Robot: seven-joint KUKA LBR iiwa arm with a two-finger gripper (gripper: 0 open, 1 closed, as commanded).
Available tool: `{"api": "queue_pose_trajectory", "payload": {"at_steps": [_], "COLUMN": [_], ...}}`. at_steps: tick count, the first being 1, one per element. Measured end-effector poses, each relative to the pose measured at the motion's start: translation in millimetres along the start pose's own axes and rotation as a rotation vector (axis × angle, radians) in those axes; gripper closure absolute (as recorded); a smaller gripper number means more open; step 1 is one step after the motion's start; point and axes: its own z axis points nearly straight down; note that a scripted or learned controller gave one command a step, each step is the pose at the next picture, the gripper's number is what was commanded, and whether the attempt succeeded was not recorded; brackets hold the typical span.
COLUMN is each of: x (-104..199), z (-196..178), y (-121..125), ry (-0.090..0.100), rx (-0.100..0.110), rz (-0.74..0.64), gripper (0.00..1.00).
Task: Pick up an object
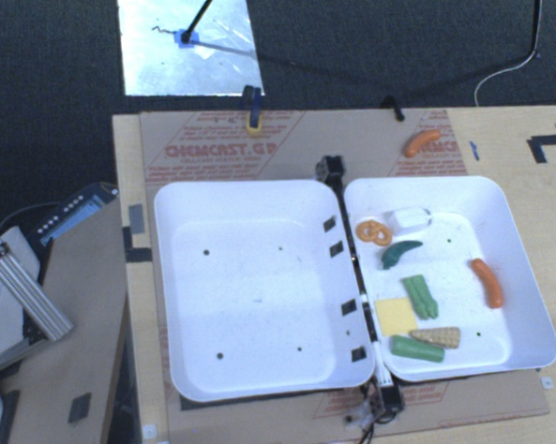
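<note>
Candidates for the pick all lie in the right bin [519, 248], the side from which the arm reaches in — the left bin [182, 269] holds none. The orange sausage [486, 281] lies nearest that approach, alone, its long axis running roughly front to back. The green beans [419, 296], yellow square [395, 316], corn piece [435, 337] and green cucumber [416, 349] crowd the bin's near-left corner. The claw's position and state — spread or pressed together — cannot be told from here, so no bearing from it can be given.

White bins [248, 195], orange sausage [487, 282], yellow square [396, 316], green pieces [419, 295], perhaps teal pepper [400, 252].
</note>
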Motion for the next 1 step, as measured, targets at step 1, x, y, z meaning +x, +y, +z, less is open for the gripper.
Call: {"api": "queue_pose_trajectory", "payload": {"at_steps": [1], "x": [45.1], "z": [191.2], "y": [-21.5], "ry": [0.006], "rx": [0.016], "rz": [-0.008], "gripper": [1.00]}}
